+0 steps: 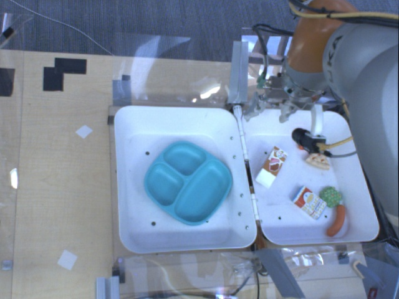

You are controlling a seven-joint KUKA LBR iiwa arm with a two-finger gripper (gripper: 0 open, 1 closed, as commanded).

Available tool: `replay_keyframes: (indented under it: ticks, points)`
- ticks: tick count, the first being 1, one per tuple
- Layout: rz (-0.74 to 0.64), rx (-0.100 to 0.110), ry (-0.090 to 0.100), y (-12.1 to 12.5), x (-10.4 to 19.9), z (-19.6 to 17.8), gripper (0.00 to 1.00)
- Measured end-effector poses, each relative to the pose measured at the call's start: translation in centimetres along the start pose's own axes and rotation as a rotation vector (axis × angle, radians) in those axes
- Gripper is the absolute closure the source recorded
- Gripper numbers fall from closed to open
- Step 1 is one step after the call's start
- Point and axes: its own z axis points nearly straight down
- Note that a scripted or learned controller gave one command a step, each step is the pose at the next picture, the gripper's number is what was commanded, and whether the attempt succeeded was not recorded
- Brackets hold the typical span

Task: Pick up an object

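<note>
My gripper (pixel 272 109) hangs over the far left corner of the right bin (pixel 355 229), under the arm's orange band. In that bin lie a brown and white carton (pixel 272 166), a small red and white box (pixel 310 202), a green knobbly toy (pixel 331 196), an orange-red sausage (pixel 336 222) and a pale slice of toy food (pixel 318 161). The carton is the closest of them to the gripper, a fair way nearer the camera. I see nothing held in the gripper.
The left bin (pixel 134 229) holds a blue divided plate (pixel 188 182). A raised divider (pixel 247 173) runs between the two bins. A metal post (pixel 237 73) stands just behind the bins, to the left of the gripper.
</note>
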Motion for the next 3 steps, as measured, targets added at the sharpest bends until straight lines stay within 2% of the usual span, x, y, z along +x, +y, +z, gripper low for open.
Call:
replay_keyframes:
  ticks: [1,2,3]
  points:
    - [0.072,0.003,-0.001,-5.3,-5.6,4.5,0.00]
    - [0.158,-0.006,0.001,-5.9,-6.4,9.7,0.00]
    - [0.155,-0.013,0.001,-5.7,-6.4,8.4,1.00]
